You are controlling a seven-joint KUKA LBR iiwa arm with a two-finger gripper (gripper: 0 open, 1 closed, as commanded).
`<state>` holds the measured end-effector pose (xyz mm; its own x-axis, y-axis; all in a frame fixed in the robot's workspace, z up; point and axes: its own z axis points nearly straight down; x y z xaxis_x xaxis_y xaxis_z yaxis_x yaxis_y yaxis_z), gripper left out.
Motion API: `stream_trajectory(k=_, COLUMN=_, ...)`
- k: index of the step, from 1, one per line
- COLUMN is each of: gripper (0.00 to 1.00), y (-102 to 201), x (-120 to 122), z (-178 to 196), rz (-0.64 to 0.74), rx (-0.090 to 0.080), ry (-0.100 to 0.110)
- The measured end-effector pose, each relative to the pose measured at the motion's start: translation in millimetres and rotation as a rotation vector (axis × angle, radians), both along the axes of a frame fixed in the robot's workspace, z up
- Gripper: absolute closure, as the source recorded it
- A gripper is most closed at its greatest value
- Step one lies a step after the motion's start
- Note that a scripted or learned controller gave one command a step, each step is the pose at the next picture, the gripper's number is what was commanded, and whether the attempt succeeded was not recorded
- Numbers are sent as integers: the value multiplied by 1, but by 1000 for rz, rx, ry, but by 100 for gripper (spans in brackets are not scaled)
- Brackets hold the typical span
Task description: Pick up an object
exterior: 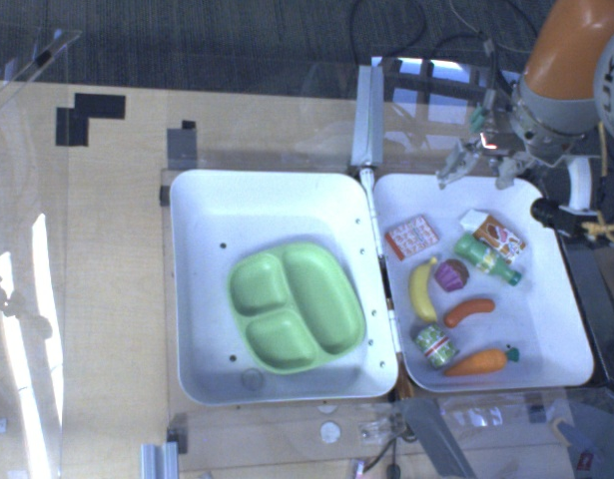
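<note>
White plastic bins are sitting side by side on the bench, and the gripper is hovering over the far edge of the right bin, so I'm reading this as the approach step, with nothing picked yet. The fingers are looking spread fairly wide, and there's nothing between them. All the candidates are lying in the right bin: a red cracker box near the far left corner, a green bottle with a small carton touching it toward the far right, a banana along the left wall with a purple thing just beside it, a sausage in the middle, then a can and a carrot by the near edge. The left bin is carrying a green divided tray. My guess for the next move: it's needing to settle on one item, get over it, line the fingers across its narrow side and drop down; the sausage and cracker box are sitting apart from their neighbours, so they're looking easier than the bottle and carton pair. As for labels, the box, carton and can all have printing, but it's too small for me to read.
</note>
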<state>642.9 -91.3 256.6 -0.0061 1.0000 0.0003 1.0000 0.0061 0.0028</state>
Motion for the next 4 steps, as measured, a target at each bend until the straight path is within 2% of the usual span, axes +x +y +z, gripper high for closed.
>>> stream_trajectory(k=1, gripper=0, y=-78, x=27, z=-134, rz=-91, rx=-1, ry=0)
stream_trajectory(k=2, gripper=0, y=-103, x=-2, z=-166, rz=29, rx=-4, ry=-10)
stream_trajectory(k=3, gripper=100, y=-101, x=2, z=-152, rz=33, rx=-6, ry=-22)
stream_trajectory(k=4, gripper=100, y=6, x=-6, z=-64, rz=115, rx=-1, ry=-6)
